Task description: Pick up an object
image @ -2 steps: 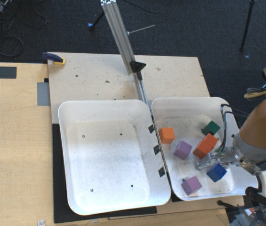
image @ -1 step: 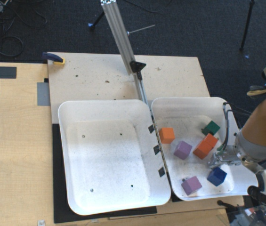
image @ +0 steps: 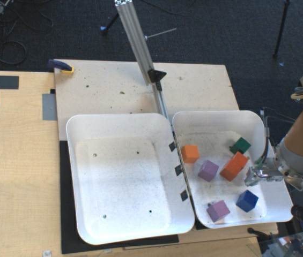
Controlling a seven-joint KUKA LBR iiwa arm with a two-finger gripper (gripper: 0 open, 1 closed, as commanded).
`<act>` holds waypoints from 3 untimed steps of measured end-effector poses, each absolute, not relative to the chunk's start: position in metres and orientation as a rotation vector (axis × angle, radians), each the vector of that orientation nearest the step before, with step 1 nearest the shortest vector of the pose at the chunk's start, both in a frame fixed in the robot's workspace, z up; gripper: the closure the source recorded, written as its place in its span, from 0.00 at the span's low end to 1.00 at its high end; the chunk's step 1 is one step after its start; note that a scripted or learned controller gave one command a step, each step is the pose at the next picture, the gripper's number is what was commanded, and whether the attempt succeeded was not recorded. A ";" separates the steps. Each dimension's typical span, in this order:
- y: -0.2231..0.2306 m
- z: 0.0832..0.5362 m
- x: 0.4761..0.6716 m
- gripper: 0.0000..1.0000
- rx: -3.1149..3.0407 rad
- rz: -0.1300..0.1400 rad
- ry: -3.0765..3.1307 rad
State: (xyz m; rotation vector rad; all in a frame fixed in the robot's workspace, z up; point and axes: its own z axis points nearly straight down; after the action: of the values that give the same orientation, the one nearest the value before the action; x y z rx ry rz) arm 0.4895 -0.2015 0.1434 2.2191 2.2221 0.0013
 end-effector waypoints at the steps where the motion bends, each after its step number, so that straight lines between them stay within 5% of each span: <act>1: -0.204 0.185 0.490 1.00 2.219 0.002 2.221; 2: -0.209 0.248 0.491 1.00 2.216 0.003 2.220; 3: -0.159 0.255 0.516 1.00 2.216 0.001 2.229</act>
State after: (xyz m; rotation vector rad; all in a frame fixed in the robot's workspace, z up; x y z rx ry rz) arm 0.5158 -0.1594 0.2547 2.2163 2.2285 0.0014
